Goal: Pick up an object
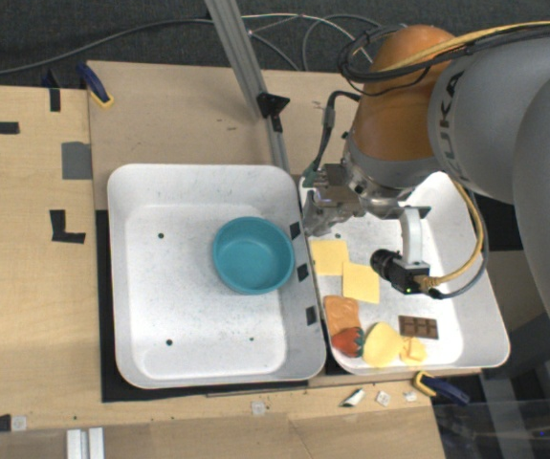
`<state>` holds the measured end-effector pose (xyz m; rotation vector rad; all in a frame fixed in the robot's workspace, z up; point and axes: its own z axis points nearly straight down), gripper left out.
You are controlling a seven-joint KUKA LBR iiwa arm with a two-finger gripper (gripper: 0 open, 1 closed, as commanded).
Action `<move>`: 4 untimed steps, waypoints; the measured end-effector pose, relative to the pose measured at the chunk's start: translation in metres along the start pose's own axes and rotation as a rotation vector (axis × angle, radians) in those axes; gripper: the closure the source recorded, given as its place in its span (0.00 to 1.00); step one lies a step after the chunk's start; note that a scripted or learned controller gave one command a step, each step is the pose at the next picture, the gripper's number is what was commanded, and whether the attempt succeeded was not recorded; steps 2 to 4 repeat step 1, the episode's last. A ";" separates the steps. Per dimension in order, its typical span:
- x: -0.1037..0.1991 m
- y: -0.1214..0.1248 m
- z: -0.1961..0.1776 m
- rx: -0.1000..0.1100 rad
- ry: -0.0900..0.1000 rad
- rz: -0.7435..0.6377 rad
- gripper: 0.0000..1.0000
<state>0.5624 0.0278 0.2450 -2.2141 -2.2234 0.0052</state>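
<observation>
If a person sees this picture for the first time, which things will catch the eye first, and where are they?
The big grey and orange arm fills the upper right, with its end effector low over the top left corner of the right bin. A blue bowl sits alone in the left bin. Yellow and brown toy foods lie clustered in the right bin.

— What is on the bench (35, 285)?
— Two white bins, side by side. The left bin (141, 256) is bigger; the right bin (480, 328) sits just beside it. Black tape bits (64, 226) lie far left.
</observation>
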 end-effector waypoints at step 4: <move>0.046 -0.019 0.016 0.000 0.000 -0.001 1.00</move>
